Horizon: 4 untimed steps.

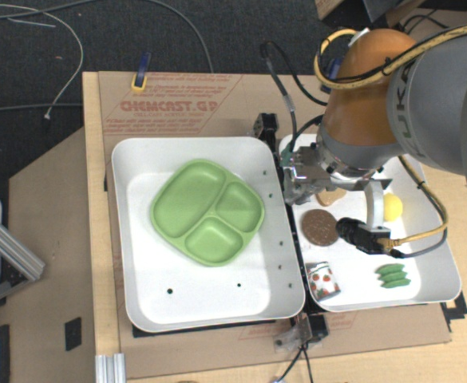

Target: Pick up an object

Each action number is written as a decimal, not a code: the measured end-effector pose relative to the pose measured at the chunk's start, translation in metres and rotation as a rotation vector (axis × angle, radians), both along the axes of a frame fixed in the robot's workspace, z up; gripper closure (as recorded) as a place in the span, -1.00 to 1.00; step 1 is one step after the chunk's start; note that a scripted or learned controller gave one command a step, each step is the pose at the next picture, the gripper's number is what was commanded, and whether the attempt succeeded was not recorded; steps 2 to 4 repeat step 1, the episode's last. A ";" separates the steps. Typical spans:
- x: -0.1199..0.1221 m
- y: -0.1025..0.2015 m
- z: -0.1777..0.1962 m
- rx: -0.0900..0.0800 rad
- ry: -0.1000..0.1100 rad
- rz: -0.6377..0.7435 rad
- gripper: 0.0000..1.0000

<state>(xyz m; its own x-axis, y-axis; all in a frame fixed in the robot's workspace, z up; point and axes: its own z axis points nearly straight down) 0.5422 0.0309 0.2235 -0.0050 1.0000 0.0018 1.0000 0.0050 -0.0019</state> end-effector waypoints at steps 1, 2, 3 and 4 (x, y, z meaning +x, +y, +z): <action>0.019 0.045 -0.008 0.000 -0.003 0.000 1.00; 0.019 0.045 -0.008 0.000 -0.003 0.000 1.00; 0.019 0.045 -0.008 0.000 -0.003 0.000 1.00; 0.019 0.045 -0.008 0.000 -0.003 0.000 1.00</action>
